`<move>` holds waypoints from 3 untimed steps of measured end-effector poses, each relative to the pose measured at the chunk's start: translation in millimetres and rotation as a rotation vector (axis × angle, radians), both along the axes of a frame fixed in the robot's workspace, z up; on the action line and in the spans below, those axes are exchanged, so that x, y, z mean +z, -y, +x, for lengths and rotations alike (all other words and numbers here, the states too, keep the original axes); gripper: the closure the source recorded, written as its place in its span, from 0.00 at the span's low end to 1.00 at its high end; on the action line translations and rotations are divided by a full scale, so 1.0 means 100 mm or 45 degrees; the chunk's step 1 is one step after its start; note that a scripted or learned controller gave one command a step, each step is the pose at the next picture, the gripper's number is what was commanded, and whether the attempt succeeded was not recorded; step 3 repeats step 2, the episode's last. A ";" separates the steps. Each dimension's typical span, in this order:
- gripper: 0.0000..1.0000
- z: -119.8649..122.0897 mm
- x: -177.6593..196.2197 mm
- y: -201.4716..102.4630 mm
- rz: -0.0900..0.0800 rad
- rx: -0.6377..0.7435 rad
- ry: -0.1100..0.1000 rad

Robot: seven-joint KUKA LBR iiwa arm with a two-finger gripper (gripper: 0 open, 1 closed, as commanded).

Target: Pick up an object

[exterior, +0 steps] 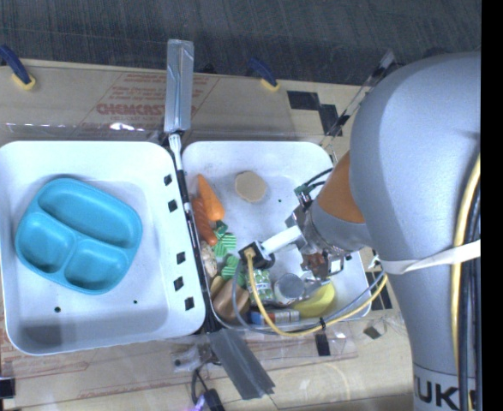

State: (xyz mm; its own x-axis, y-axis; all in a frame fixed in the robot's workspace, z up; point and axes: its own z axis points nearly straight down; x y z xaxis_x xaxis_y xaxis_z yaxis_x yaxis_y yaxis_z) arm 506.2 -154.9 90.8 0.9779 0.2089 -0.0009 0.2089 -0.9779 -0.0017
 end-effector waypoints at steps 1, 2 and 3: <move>0.00 0.26 1.10 0.27 0.000 0.001 0.007; 0.00 -0.32 0.15 -0.20 0.006 -0.001 -0.012; 0.00 -0.32 0.15 -0.20 0.006 -0.001 -0.012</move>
